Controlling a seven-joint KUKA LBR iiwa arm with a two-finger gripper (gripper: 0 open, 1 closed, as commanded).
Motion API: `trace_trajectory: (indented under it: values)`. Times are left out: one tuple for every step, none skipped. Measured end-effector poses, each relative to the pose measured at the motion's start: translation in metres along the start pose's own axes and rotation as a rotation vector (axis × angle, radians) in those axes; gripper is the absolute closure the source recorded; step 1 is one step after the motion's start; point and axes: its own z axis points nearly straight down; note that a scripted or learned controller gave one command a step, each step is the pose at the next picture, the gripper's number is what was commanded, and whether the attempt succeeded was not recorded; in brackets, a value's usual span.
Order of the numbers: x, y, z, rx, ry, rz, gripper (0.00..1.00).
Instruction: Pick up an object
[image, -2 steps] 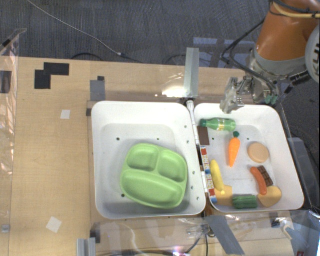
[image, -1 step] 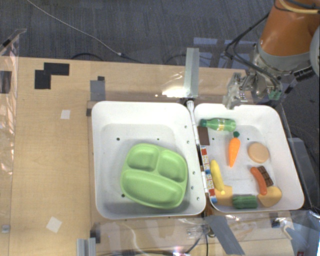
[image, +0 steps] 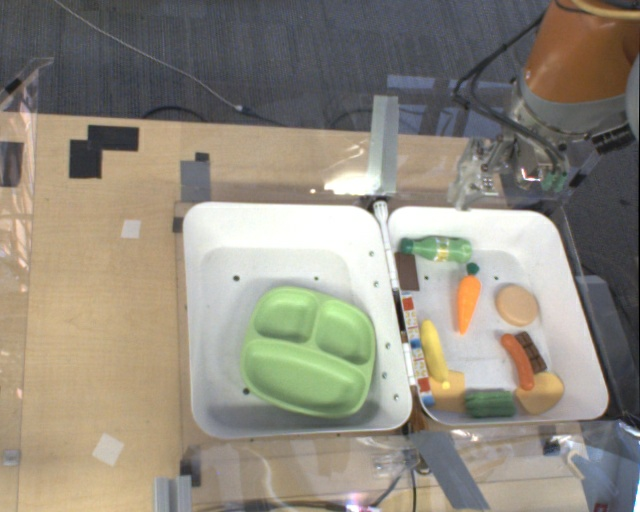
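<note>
The right bin (image: 560, 250) holds several toy foods. A green bottle (image: 437, 249) lies at its back, with an orange carrot (image: 467, 302) and a tan round disc (image: 518, 304) just in front. A yellow banana (image: 433, 346), a red sausage (image: 517, 358), a yellow wedge (image: 450, 390), a dark green piece (image: 490, 403) and a tan piece (image: 541, 393) lie toward the front. My gripper (image: 510, 168) hangs above the bin's back edge, high up and apart from every object, with nothing seen in it.
A green divided plate (image: 310, 350) lies in the left bin (image: 210, 300). A brown bar (image: 405, 272) rests against the wall between the bins. A metal post (image: 384, 140) stands behind the bins. Cables run past the arm's orange band (image: 580, 45).
</note>
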Motion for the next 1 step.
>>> trace_trajectory:
  values:
    - [-0.0104,0.0876,0.0535,-0.004,0.029,0.002,1.0]
